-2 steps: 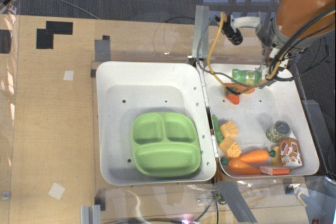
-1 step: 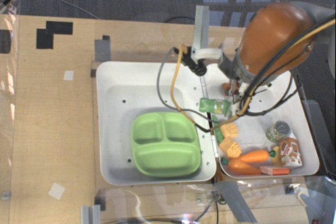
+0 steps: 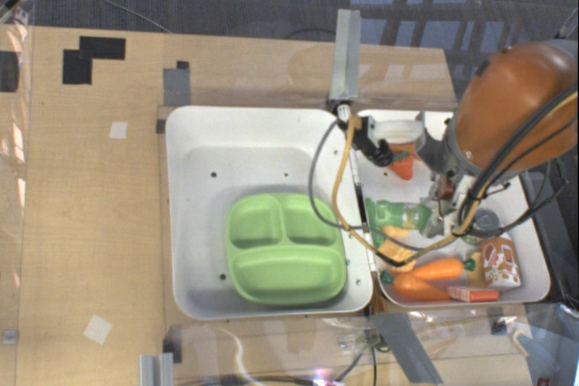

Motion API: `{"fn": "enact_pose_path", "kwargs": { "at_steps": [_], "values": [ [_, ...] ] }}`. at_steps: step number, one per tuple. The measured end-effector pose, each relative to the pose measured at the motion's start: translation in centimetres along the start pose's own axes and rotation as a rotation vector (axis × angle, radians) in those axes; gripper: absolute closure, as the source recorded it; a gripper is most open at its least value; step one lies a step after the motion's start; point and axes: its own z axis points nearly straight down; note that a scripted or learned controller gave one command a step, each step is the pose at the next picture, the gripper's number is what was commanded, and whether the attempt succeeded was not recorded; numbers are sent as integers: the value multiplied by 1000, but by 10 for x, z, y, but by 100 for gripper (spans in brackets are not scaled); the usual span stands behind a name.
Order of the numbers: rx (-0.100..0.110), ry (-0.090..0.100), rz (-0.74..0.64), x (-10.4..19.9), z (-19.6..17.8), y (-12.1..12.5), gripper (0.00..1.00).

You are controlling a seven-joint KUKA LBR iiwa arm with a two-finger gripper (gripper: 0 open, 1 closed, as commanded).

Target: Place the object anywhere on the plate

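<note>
A grey KUKA arm with an orange band [image 3: 520,99] reaches in from the view's right and hangs its two-finger gripper [image 3: 445,194] over the cluttered right-hand shallow white bin [image 3: 536,235]. From this slanted overhead angle it cannot be told whether the jaws are apart, together or clamped on anything.

Just beside the jaws, toward the view's left, lies a crinkled green plastic packet [image 3: 398,214]. A small red-orange item [image 3: 403,165], its kind unclear, sits above and to the left of them. Near the jaws on the view's right is a flat grey round disc [image 3: 486,220]. Below that stands a small red-and-white patterned cup [image 3: 499,262].

Further below the jaws, toward the near wall of the bin, two orange toy carrots lie almost side by side, the upper carrot [image 3: 434,269] just above the lower carrot [image 3: 412,287]. A slim red stick-shaped item [image 3: 472,294] lies at the lower carrot's right end.

The green three-compartment plastic plate [image 3: 285,249] rests well apart from the jaws, across the divide in the left-hand shallow white bin [image 3: 185,194]. It sits in that bin's near half and nothing lies on it. No object from the right-hand bin has yet reached the plate.
</note>
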Motion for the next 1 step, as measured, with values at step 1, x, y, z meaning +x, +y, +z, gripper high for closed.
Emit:
{"fn": "enact_pose_path", "kwargs": {
  "at_steps": [1],
  "values": [
    [1, 2, -3, 14, -35, 9, 100]
  ]
}}
